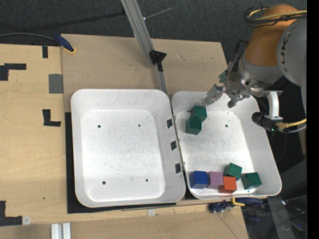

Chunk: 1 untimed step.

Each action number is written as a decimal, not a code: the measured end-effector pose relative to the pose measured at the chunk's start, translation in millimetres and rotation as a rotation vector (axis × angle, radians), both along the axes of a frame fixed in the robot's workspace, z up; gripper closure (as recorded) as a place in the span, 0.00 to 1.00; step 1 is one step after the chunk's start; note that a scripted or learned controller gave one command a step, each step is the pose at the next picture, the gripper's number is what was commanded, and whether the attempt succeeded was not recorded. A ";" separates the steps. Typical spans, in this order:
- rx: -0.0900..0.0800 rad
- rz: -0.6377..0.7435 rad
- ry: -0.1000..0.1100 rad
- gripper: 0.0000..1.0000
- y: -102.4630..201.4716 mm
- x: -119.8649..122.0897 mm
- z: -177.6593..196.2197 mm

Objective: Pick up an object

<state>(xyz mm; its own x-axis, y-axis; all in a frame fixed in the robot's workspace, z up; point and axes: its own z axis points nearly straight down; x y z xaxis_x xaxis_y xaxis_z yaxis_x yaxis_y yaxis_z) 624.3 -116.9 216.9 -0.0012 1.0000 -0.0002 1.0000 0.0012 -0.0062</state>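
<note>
Seven blocks lie in the right bin [259, 148]: two dark green blocks [196, 119] touching near its far left corner, and a blue [199, 179], a lilac [216, 179], an orange [229, 183] and two more green at its near edge. The pincer [223, 96] hangs spread open, empty, just right of the pair. The left bin [79, 103] sits on a wooden worktop [30, 148].

Left of the gripper [223, 96], two bins [124, 96] of white plastic, smooth, finely speckled, faintly glossy at the rims; under them, a bench [30, 148] of pale wood-look board, matt; up and left of the claw, a slanted rail [137, 21] of brushed grey metal; just below-left, two green blocks [196, 119], matt; further below, blue, lilac, orange and green cubes [224, 179], likewise matt; above right, an orange band [266, 46], smooth, slightly glossy.
</note>
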 end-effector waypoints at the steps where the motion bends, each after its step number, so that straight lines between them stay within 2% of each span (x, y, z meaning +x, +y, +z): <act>1: -0.001 0.000 0.000 0.00 -3.3 4.6 -46.8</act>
<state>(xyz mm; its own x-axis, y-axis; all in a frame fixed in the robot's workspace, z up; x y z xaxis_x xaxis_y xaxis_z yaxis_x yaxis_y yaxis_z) 628.9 -120.2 170.0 -0.0012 1.0000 -0.0010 1.0000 0.0011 -0.0063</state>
